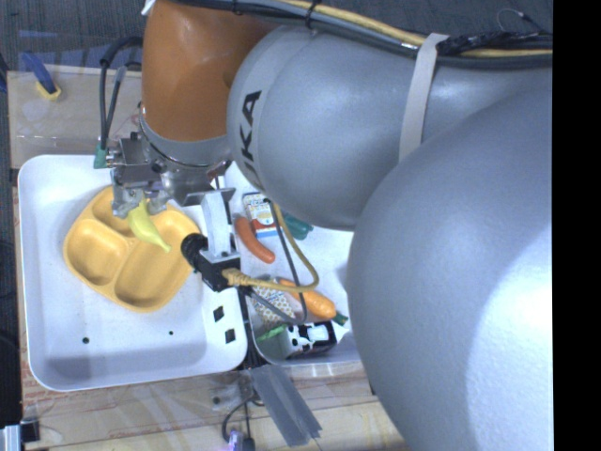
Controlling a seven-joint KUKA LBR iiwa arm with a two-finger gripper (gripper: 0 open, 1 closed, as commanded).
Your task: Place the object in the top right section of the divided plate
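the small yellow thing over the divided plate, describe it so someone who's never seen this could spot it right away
Start at the left white bin, where a yellow divided plate lies. Over the plate's upper right part, just under the gripper, hangs a small banana-shaped object, slanting down to the right. It is a brighter, greener yellow than the plate, and slimmer than the orange carrot in the other bin.

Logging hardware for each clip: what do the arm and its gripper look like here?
The arm is bulky, rounded and glossy grey, with an orange band above the wrist and black "KA" lettering beside it. A yellow-and-black cable bundle runs along its top, held by a pale strap. The gripper is a small grey metal assembly with dark cables looping to it.
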